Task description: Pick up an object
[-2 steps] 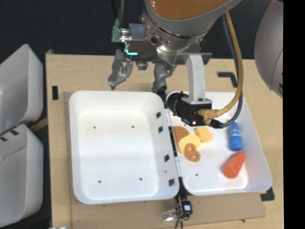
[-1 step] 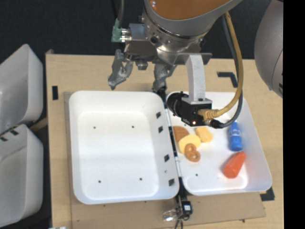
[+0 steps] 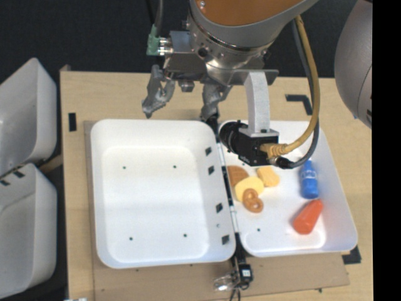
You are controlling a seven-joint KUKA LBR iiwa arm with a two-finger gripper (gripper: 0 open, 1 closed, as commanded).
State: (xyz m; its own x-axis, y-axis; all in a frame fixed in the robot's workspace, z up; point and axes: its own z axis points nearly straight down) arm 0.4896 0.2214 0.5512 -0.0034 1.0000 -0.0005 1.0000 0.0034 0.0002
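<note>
Camera view, slanting down on both bins. Finds the gripper (image 3: 180, 104) hanging high over the far rim of the left bin (image 3: 100, 168), with its two fingers (image 3: 152, 98) spread wide apart and nothing between them. Counts nothing as picked up so far; judges the task barely begun, with choosing, reaching, descending, closing and lifting all left to do. Places every candidate object in the right bin (image 3: 341, 231), well apart from the gripper and nearer the camera. Picks out a red-orange piece (image 3: 307, 217) near the front right of that bin, lying flat, long axis on a diagonal, narrower end pointing toward the far right and broader end toward the near left. Picks out a blue piece (image 3: 309, 180) just beyond it, apart from it, long axis running roughly near to far, with a paler cap at the far end. Notes a cluster by the divider: a yellow chunk (image 3: 269, 177), a second yellow piece (image 3: 245, 188) touching a brown ring (image 3: 253, 201), and a tan piece (image 3: 237, 174) behind, too jumbled to give a clear axis. Reckons the two lone pieces the easier targets, needing fingers set across the short side.
</note>
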